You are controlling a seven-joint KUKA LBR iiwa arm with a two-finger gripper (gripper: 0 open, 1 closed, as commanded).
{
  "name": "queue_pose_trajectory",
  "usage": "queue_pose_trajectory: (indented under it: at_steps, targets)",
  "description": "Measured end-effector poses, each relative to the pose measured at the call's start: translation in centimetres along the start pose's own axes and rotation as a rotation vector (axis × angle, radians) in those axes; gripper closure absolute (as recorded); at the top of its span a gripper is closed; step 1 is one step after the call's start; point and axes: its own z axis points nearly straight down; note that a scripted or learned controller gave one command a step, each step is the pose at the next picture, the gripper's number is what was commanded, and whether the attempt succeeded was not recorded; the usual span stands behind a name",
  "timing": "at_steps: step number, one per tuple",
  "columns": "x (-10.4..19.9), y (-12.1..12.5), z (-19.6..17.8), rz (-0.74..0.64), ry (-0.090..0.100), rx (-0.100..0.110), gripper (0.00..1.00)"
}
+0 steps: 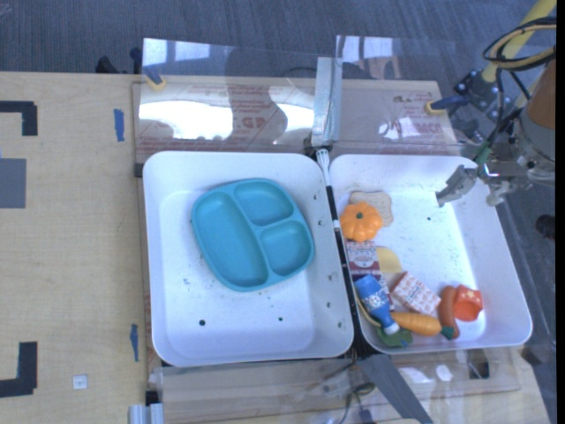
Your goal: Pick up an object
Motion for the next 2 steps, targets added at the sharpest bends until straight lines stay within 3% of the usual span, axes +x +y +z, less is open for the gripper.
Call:
queue_pose_trajectory:
  at_steps: [1, 2]
  targets:
    - [6.0, 6.7, 13.3, -0.087, -0.004, -0.013, 0.0]
    - [7.5, 3.9, 13.5, -0.193, -0.006, -0.021, 0.0]
